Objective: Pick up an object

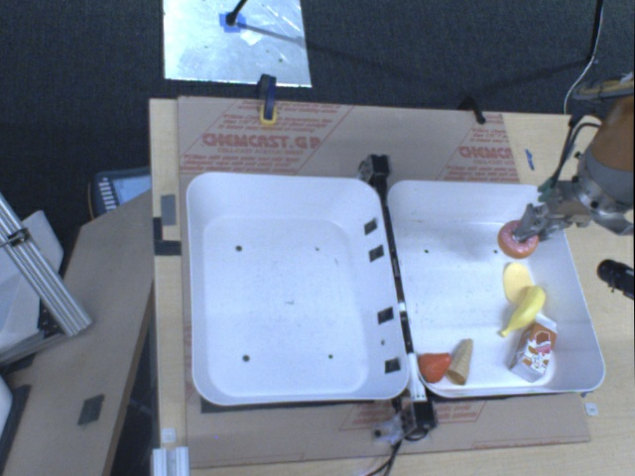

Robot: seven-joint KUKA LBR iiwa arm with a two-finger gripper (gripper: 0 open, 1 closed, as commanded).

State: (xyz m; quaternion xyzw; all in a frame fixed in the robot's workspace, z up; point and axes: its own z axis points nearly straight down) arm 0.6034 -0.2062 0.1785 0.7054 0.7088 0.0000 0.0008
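you see the surface [169,266], a tan board, carrying a brown printed cardboard sheet [327,132]. on that sheet two shallow white bins sit touching side by side: the left bin [213,216] and the right bin [585,365]. a yellow clamp [268,102] grips the sheet's far edge, and black clips [382,256] line the seam between the bins.

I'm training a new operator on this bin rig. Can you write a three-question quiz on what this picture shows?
1. True or false: the pink donut lies in the right bin.
2. What lies nearest the gripper? A) banana B) pink donut C) ice cream cone
3. Fill in: the small carton sits in the right bin's ____ corner, near or far.

Key: 1 true; 2 B; 3 near.
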